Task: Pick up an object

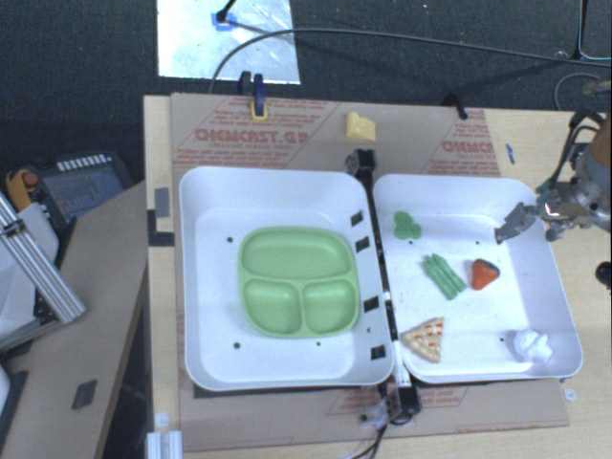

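Camera view: two white bins on printed cardboard, gripper at the right bin's edge

Nearest the bottom edge, a cable clip (402, 404) sits where the two bins meet. In the right bin (564, 352), the near corner holds a crumpled white object (531, 345), with a waffle-patterned pizza slice (426, 338) near the dividing wall. Farther in lie a bundle of green beans (444, 275) and, just beside it, a red strawberry (485, 273); a small green broccoli piece (407, 225) sits near the far wall. The left bin (206, 256) carries a green divided plate (297, 281) with three compartments

The gripper (509, 226) hangs over the right bin's far right side, above and apart from the strawberry; whether its fingers are apart or together cannot be told at this size, and nothing is seen between them

Both bins rest on a cardboard sheet (287, 127) printed in red; the far left print reads roughly "CHEMCAST GP", with a matching, less legible print at far right. A yellow block (360, 126) and a yellow-and-blue clamp (257, 97) sit on its far strip. Under it is a pale wooden bench (120, 285). Beyond lies dark carpet (67, 55) with a shiny foil sheet (227, 27) and cables
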You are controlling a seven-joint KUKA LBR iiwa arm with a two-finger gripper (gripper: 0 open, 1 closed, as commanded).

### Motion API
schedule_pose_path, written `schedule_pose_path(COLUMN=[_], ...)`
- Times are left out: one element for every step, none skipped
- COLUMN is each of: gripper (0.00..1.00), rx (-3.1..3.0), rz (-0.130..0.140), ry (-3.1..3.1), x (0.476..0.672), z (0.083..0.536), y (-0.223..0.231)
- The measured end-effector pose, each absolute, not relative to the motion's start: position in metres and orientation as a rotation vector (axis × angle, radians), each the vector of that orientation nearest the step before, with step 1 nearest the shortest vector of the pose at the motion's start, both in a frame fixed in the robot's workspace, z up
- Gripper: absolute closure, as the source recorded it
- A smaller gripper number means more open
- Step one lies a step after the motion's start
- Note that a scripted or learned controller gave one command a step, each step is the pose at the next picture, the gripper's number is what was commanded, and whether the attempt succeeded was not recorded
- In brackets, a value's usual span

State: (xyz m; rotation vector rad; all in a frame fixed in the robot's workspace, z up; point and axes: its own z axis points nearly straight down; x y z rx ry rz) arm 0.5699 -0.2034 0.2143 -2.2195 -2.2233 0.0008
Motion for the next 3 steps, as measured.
schedule_pose_path(gripper=[0.0,0.0,1.0], rx=[-2.22,-2.218,-2.225], rz=[0.0,0.003,-0.006], ry=[-2.223,-2.221,-2.229], x=[0.568,0.563,0.566], z=[0.173,0.111,0.127], y=[-0.203,-0.201,-0.202])
